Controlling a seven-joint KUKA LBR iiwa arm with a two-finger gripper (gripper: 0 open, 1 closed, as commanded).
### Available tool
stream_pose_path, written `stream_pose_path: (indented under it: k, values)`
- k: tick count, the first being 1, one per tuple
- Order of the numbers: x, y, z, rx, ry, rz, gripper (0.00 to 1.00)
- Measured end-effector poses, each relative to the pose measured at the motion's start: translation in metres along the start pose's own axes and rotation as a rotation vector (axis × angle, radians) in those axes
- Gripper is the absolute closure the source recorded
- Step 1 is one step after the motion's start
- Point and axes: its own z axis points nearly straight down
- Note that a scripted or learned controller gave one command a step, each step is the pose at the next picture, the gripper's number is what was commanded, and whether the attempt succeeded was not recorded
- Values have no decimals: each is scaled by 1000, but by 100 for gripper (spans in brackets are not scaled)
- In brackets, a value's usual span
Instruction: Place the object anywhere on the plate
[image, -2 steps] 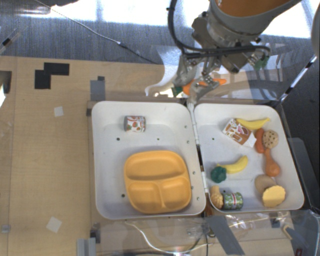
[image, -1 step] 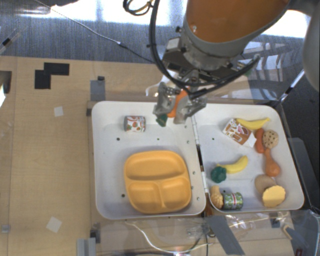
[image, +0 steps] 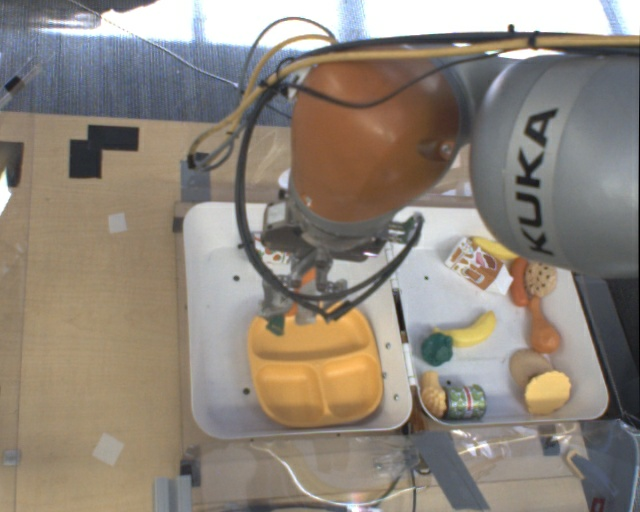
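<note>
Arm casing (image: 560, 140): read "KUKA" in black letters, running vertically, up and right of the yellow plate (image: 315, 375).
Carton (image: 477, 264): print too small to read.
Can (image: 465, 401): label unreadable.

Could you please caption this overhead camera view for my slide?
KUKA gripper above the yellow plate in the left bin; toy foods fill the right.
</note>
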Motion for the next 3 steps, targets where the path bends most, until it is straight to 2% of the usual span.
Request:
stream_pose_path:
  k: [1,2,3]
  values:
    - [53,-33,29,8,-1,107,100]
    - [1,21,19,9,-3,-236,100]
    - [2,20,20,9,-2,-233,0]
